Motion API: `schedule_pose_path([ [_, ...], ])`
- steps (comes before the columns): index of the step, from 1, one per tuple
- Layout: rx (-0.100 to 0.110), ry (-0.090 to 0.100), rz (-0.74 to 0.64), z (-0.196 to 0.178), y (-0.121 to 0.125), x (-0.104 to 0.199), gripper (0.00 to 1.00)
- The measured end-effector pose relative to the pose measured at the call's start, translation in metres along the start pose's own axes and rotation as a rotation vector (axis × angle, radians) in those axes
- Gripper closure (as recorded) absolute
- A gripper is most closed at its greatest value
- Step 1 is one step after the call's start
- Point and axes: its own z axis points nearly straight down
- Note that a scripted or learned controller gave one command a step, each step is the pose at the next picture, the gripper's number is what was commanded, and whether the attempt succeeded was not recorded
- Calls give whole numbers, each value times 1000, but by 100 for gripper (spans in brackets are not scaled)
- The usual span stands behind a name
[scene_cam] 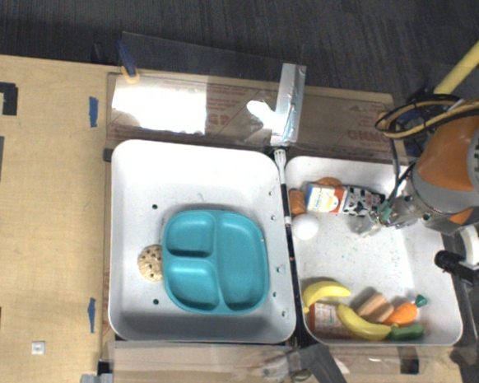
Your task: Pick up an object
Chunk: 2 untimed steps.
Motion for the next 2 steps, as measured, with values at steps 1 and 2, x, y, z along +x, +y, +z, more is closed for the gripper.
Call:
schedule_pose_path([
  [1, 1, 1, -1, 0, 0, 0, 0],
  [2, 55, 15, 143, 9, 50, -4, 0],
])
